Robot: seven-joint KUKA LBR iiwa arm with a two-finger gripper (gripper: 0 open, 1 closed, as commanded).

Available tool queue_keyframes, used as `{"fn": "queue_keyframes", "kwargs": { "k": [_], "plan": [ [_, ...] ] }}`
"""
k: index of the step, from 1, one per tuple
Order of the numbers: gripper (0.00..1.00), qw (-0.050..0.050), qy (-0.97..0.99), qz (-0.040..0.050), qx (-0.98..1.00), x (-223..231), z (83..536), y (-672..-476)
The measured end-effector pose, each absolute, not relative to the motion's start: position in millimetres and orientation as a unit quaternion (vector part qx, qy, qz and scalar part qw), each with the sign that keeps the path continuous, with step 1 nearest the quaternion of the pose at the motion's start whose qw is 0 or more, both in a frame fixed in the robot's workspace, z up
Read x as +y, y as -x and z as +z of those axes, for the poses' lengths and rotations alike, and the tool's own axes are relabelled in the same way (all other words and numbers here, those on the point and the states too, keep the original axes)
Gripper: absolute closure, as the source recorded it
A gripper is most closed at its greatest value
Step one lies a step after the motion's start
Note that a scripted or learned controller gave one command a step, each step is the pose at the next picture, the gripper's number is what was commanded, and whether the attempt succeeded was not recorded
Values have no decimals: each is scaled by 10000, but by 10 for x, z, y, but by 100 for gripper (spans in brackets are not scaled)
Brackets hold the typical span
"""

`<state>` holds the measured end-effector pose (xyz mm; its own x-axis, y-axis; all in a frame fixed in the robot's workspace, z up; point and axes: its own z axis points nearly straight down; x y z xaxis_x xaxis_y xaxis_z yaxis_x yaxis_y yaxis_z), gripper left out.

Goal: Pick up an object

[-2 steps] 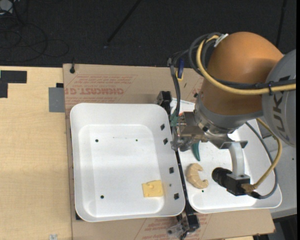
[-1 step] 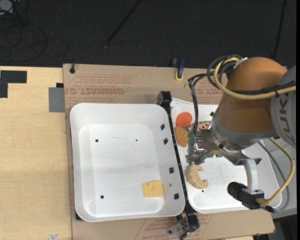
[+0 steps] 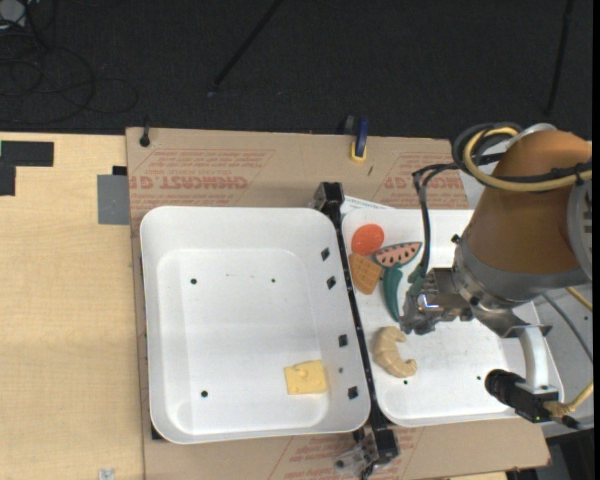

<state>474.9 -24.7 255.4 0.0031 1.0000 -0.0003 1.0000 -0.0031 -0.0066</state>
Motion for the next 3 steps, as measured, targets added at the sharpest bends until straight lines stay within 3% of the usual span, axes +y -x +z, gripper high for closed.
{"fn": "queue_keyframes", "kwargs": {
  "k": [1,2,3],
  "plan": [
    [100,-6,7062,-6,-7080,0,3175,-5048],
    [100,-25,7050,-36,-7092,430,4260,-5119],
    [100,0,7059,-1,-7083,819,4665,-4937]
  ]
}}
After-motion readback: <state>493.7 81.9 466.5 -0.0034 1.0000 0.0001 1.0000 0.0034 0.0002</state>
